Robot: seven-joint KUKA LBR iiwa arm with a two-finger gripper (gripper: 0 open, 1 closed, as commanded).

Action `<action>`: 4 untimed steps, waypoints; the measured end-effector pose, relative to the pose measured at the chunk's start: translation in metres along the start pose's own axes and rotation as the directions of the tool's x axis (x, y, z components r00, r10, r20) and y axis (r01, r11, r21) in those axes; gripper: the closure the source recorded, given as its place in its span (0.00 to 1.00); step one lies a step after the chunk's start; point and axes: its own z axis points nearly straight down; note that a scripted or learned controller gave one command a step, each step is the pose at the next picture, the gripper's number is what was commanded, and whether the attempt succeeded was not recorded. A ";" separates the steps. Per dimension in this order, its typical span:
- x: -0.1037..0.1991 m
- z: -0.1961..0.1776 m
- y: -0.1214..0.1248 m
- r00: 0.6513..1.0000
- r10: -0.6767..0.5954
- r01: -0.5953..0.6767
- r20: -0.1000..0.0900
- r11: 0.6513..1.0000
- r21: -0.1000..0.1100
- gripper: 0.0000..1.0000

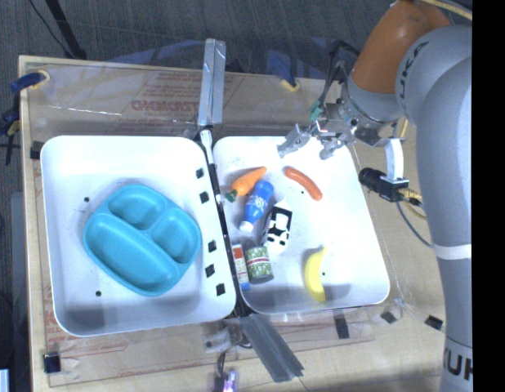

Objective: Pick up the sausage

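The left bin [64, 162] held a blue plate [142, 237] with three parts, and nothing lay on the plate. A grey bar [212, 84] stood up at the back, between the two bins. The right bin [367, 251] held all the small things. Near its left wall sat a little can [258, 264] with a green label. Above the can lay a blue and white bottle [258, 205], and a carrot [246, 181] lay just behind the bottle, touching it or almost touching it. Beside the bottle was a small black and white toy [277, 225]. A banana [315, 272] lay near the front of the bin. The sausage [303, 182] was reddish orange and lay flat on the bin floor toward the back, apart from the other things. The gripper [314, 140] hung above the back rim of the right bin, just behind the sausage and not touching it. Its two fingers were spread apart, and nothing was between them. So the job was not done. The sausage was not lifted, and it was not grabbed. I think the arm had to come down over the sausage, close on it, and lift it up. The sausage had room around it, so that looked easy enough.
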 end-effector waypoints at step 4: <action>0.013 -0.007 0.015 0.990 0.144 -0.144 0.000 0.990 -0.003 1.00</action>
